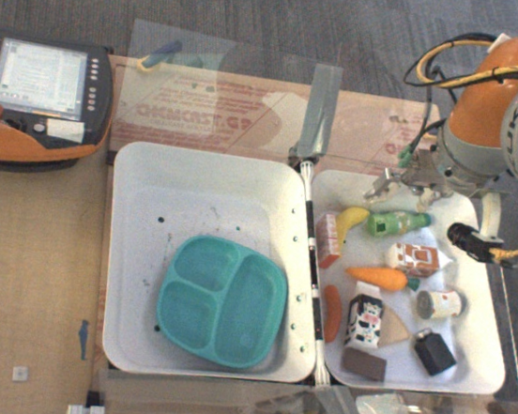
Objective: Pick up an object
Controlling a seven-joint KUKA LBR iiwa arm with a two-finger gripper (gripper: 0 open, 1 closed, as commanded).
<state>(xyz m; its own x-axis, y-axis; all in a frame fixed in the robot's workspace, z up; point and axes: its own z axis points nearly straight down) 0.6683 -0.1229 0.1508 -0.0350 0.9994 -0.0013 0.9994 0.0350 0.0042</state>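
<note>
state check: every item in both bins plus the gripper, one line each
gripper: above right bin's far edge, nothing between its fingers
teal divided plate: flat in left bin
green bottle: on its side
banana: lying by the bottle
carrot: lying flat
milk carton: lying, cow print up
white cup: tipped on its side
black block: resting on bin floor
brown block: flat at near edge

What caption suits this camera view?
Robot hand above right bin of toy food; teal tray in left bin.
</note>
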